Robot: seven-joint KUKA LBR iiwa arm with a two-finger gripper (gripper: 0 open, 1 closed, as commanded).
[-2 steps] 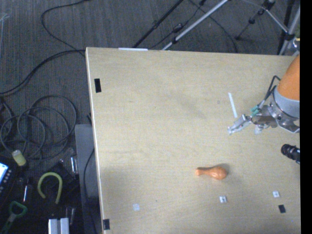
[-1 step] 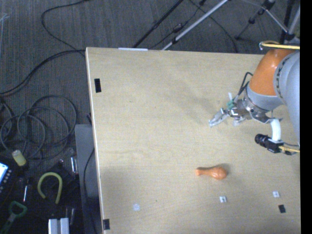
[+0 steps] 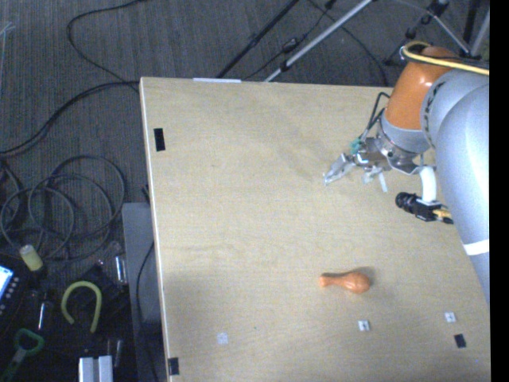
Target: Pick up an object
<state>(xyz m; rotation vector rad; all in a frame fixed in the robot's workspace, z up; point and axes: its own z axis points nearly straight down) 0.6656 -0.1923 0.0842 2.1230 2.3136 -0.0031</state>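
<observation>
Orange and pear-shaped, a small gourd-like toy [image 3: 347,281] lies alone on the pale wooden worktop [image 3: 238,213], well apart from the jaws [image 3: 350,168], which hang spread and empty. Judging by this, the approach is still ahead: travel over it, then descend.

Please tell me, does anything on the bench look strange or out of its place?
Nothing stands out. One small orange pear-shaped object lies on its side on the wooden bench top, apart from the end effector, which holds nothing.
</observation>
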